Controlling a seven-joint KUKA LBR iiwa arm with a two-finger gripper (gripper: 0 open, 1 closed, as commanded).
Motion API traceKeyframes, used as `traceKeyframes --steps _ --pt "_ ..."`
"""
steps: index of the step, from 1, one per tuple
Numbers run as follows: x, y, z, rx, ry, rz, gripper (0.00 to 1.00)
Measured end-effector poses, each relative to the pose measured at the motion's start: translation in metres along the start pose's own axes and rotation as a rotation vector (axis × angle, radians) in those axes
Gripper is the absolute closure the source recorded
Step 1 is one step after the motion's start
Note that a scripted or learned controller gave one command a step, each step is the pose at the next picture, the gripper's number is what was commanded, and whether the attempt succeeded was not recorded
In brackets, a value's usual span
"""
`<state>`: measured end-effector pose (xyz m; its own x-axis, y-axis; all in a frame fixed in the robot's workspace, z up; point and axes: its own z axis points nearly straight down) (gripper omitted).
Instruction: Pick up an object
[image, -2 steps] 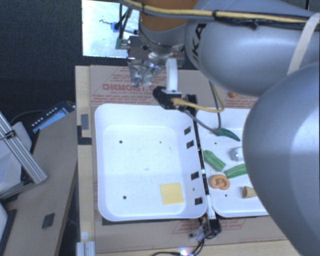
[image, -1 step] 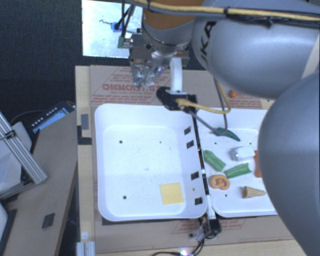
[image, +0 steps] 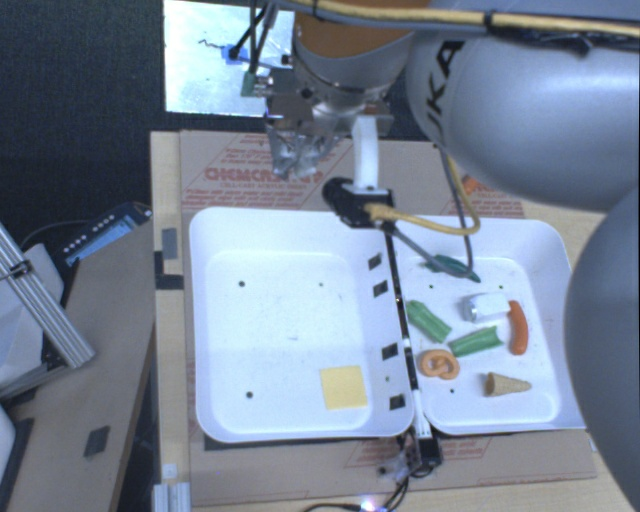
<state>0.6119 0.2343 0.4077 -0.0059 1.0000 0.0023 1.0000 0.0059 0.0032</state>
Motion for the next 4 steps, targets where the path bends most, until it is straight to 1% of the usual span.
traceKeyframes --steps 1,2,3,4 --pt "0.000 -0.026 0.020 0.004 -0.002 0.001 1.00" --pt "-0.001 -0.049 0.060 0.006 -0.003 0.001 1.00" --pt "0.001 -0.069 0.030 0.000 0.000 0.000 1.00" --pt "-0.009 -0.088 0.029 0.004 -0.001 0.004 1.00"
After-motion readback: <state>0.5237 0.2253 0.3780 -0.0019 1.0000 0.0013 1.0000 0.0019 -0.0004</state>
